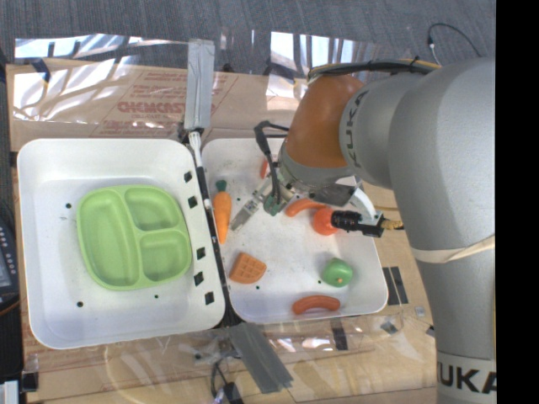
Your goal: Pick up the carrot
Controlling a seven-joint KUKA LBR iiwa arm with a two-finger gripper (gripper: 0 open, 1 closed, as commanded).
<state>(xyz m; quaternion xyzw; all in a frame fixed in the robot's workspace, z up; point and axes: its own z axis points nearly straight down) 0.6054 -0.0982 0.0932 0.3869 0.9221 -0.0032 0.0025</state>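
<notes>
The big grey KUKA arm [429,167] takes up the whole right side, curving in over the right bin [370,297] with its orange band [324,124] just above the wrist. Both white bins sit side by side on a bench covered in brown cardboard [126,99] under shiny plastic film. The left bin [42,225] holds a light green divided plate [135,236] with three compartments, lying flat near the middle. A strip of grey tape [199,82] runs up from the seam between the bins. The gripper [253,209] hangs low over the right bin's upper left part, and its metal fingers [242,218] point down and to the left with a narrow gap between them and nothing caught there, so it reads as released. The carrot [221,213] lies just beside those fingertips, along the right bin's left wall, its green top pointing away toward the far edge; I can't tell whether a fingertip touches it. Below it sits a waffle-like orange wedge [247,268]. A green pepper-like toy [338,272] rests toward the right, with a curved red sausage [316,305] near the front wall. A red-orange piece [324,220] and a curved orange-red one [300,207] lie just under the wrist, partly hidden.
</notes>
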